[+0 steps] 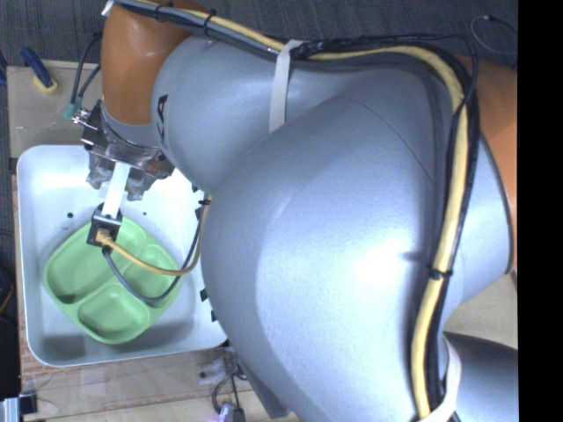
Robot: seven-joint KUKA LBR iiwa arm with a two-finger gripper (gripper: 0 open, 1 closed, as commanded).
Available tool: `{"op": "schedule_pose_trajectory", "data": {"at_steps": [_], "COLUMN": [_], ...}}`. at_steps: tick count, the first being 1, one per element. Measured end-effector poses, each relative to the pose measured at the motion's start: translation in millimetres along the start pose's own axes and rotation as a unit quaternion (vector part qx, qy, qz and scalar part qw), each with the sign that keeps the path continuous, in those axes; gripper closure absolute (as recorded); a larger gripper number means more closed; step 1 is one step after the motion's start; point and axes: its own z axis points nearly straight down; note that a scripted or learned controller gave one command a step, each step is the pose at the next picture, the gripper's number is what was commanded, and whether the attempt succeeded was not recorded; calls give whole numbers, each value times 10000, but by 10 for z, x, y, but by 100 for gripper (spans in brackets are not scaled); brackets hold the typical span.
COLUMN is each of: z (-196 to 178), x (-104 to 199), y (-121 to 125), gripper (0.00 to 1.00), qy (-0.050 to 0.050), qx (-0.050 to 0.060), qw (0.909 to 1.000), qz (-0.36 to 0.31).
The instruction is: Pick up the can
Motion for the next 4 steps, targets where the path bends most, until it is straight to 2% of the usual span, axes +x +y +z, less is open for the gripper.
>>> {"op": "schedule_pose_trajectory", "data": {"at_steps": [1, 2, 3, 4], "z": [722, 1103, 1115, 260], "x": [69, -459, -556, -548], "y": [153, -404, -729, -1004], "gripper": [100, 100, 100, 100], "qy": [-5, 34, 184, 5], "qx": [17, -20, -261, -1], "qw": [9980, 9981, 9963, 9968], "qz": [-637, -609, -804, 797]}}
